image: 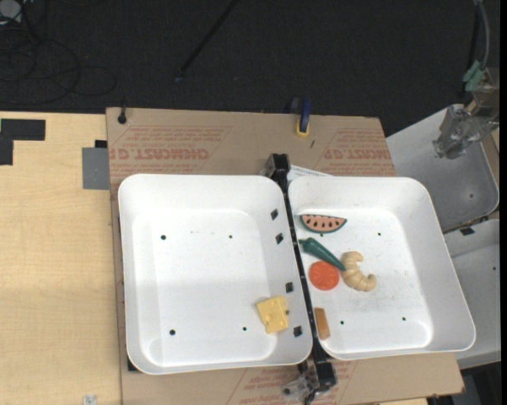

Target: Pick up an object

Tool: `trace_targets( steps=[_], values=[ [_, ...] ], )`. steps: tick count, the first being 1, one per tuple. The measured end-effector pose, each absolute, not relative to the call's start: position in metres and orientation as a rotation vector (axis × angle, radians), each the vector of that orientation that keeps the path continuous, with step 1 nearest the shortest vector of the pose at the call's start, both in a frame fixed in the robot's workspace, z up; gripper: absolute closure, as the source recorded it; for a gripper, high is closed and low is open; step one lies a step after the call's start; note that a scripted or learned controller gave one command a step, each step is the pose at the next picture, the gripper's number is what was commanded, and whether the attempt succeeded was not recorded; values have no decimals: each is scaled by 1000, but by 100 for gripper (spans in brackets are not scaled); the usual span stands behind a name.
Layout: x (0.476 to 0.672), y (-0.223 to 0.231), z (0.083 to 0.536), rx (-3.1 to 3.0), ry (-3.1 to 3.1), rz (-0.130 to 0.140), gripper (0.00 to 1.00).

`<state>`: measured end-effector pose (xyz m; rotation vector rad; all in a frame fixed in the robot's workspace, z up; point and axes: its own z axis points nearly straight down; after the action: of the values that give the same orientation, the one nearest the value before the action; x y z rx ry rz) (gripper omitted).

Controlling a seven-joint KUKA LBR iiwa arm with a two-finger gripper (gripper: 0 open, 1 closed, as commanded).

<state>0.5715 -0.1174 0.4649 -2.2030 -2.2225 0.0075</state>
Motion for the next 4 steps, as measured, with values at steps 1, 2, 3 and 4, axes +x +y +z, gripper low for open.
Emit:
trace_targets(
  steps=[1, 2, 3, 4],
  values=[
    [520, -182, 543, -2232, -2219, -1, 100],
    [510, -106, 434, -2205, -2219, 11, 100],
    [487, -195, 467, -2232, -2215, 3, 100],
    [476, -103, 543, -2214, -2235, -8, 100]
  ],
)
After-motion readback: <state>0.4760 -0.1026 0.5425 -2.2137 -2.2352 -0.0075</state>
